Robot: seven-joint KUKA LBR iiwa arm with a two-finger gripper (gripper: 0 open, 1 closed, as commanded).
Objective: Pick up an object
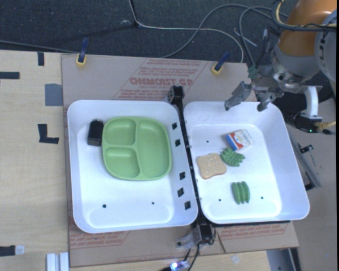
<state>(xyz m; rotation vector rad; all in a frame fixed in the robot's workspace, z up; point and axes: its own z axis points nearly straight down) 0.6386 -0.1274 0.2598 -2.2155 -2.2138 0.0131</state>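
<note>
Four small things are lying close together in the right bin [288,151]: a toast slice [211,165], a leafy green piece [233,157] touching it, a small carton [239,139] and a green pod [240,192]; a neighbour is likely being nudged or caught if the cluster is being targeted. The hand [246,103], fingers seemingly apart and holding nothing, is hovering at the bin's far rim; that rim is risking being struck.

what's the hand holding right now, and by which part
Nothing. The hand is open above the far edge of the right bin, with nothing between its fingers. The carton, toast and green pieces lie untouched in the bin.
</note>
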